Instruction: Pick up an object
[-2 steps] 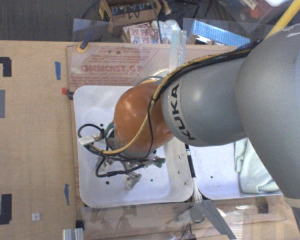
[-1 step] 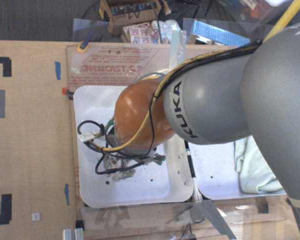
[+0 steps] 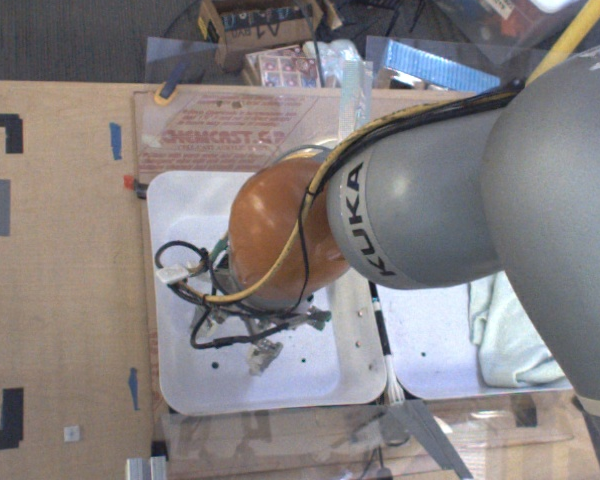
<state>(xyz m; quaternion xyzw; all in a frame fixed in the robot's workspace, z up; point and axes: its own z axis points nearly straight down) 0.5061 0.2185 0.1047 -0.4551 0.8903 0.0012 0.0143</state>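
My arm's orange wrist band [image 3: 280, 233] hangs over the left white bin [image 3: 180, 203]. Below it the gripper [image 3: 258, 346] sits low over the bin floor, wrapped in black and yellow cables [image 3: 195, 288]. The wrist and cables hide most of the gripper. A small pale bit shows at its lower tip, and I cannot tell whether that is an object or part of the tool. A pale green-white cloth [image 3: 508, 333] lies in the right bin [image 3: 430, 368], apart from the gripper.
A few dark specks [image 3: 216, 365] dot the left bin's floor. The grey arm body [image 3: 460, 178] crosses above the right bin. A cardboard sheet [image 3: 230, 133] lies behind the bins, with boxes and clutter beyond the bench.
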